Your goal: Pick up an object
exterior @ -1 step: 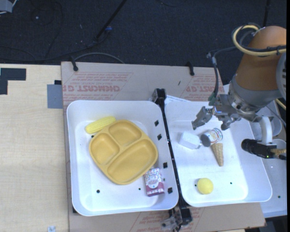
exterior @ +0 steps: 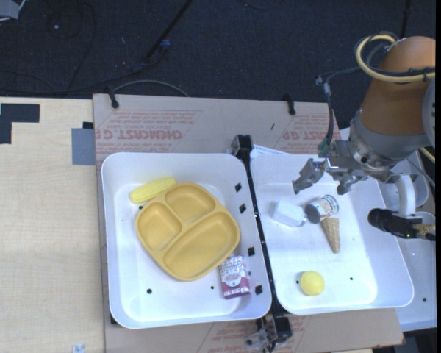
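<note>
Nearest the lens, a small round yellow ball (exterior: pixel 312 282) lies in the right-hand shallow white bin (exterior: pixel 397 289), well below the gripper (exterior: pixel 325 176). Closer under the spread, empty fingers sit a small striped can on its side (exterior: pixel 322 208), a white rectangular block (exterior: pixel 287 213) just left of it, and a tan ice-cream cone (exterior: pixel 331 233) pointing downward from the can. That can looks the likeliest pick: it lies just below the gripper, long axis running left-right.
</note>
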`<move>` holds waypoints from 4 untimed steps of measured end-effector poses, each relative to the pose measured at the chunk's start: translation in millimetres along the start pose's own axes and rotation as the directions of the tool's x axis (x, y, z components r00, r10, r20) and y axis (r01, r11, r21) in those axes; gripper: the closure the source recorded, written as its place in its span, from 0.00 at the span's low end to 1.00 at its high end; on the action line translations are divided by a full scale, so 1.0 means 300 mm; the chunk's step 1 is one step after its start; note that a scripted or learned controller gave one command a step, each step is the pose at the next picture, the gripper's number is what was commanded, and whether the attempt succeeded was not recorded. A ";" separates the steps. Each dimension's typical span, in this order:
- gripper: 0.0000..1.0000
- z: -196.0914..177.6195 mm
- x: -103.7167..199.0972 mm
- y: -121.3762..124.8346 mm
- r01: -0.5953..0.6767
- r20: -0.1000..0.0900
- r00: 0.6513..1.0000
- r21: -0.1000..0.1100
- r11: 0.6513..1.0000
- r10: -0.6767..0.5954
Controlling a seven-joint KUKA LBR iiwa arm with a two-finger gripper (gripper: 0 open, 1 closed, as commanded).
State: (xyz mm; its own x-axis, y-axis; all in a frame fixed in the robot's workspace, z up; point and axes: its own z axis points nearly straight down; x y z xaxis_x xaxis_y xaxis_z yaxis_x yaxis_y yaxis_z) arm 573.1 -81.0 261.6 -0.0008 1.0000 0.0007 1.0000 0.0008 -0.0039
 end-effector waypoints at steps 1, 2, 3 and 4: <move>0.00 0.173 0.019 0.027 0.000 0.000 1.000 0.005 1.000 0.000; 0.00 0.350 -0.009 0.043 -0.001 0.000 1.000 0.003 1.000 0.001; 0.00 0.498 0.002 0.026 -0.001 -0.001 1.000 0.005 1.000 0.001; 1.00 0.457 -0.004 0.028 -0.007 0.000 1.000 0.003 1.000 0.007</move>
State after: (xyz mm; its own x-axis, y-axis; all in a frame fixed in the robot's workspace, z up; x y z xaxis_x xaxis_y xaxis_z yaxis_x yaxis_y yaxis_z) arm 581.0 -82.0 124.4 0.0060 1.0000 0.0007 1.0000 -0.0059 -0.0065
